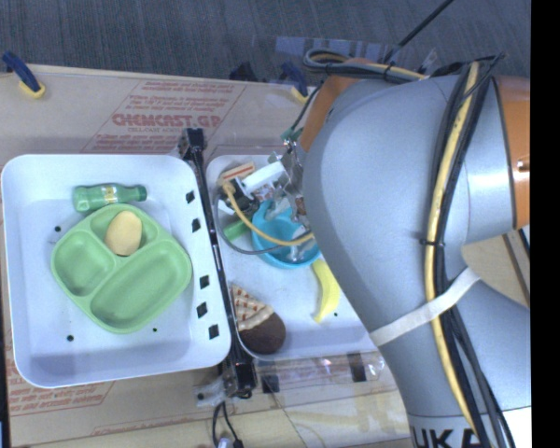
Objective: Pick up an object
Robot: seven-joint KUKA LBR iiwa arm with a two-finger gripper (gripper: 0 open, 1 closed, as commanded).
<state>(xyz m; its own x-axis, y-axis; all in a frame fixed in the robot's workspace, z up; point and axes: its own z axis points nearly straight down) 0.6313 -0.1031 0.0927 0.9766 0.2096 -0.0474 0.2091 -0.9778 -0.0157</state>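
Currently I see the blue bowl (278,236) in the right bin (345,343), directly under the claw (271,189). Whether the claw is spread or closed I cannot tell; the grey arm (392,213) hides most of it. A yellow banana (327,292) lies just beside the bowl, and a brown ice-cream cone toy (257,325) sits at the near edge. In the left bin (28,250), a green divided plate (121,273) carries a yellow egg-shaped item (123,232); a green bottle (109,195) lies behind it. Both bins rest on the cardboard-covered surface (121,110).
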